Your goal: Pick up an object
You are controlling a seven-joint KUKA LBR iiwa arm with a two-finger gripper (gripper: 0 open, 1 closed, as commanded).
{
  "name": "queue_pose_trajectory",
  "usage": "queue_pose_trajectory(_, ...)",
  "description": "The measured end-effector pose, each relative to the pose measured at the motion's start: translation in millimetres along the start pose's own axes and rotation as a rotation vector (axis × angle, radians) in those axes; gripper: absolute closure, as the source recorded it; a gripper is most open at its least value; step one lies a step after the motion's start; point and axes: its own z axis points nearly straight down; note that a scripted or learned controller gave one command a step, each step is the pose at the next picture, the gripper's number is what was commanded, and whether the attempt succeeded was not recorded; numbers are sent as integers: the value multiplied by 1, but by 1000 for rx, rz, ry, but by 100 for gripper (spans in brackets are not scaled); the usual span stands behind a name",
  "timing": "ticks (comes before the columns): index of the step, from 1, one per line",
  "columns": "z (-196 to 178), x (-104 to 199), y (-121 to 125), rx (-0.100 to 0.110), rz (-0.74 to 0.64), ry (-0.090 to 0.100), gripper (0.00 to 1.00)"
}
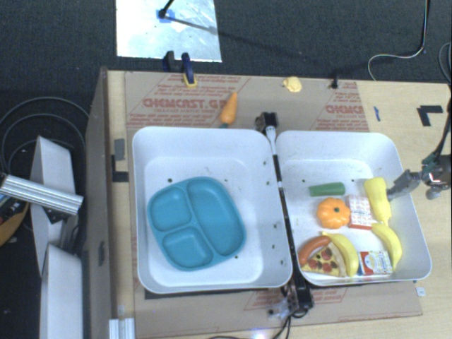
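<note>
The right bin (pixel 339 154) holds a green block (pixel 326 188), an orange pumpkin (pixel 333 213), a pizza slice (pixel 318 255), two small cartons (pixel 359 212) (pixel 374 263) and three yellow bananas (pixel 378 198) (pixel 390 243) (pixel 345 253). My gripper (pixel 417 182) reaches in at the far right edge of the view. It hangs over the right bin's right rim, just right of the upper banana. Nothing is seen held in it.
In the left bin (pixel 205 147) lies a blue divided plate (pixel 195 222). An orange carrot (pixel 228 109) and a small yellow item (pixel 292 85) rest on the cardboard behind the bins. A black divider (pixel 279 182) runs between the two bins.
</note>
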Motion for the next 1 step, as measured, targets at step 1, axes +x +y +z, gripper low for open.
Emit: queue_pose_trajectory(1, 124, 54, 49, 6, -7, 4, 0)
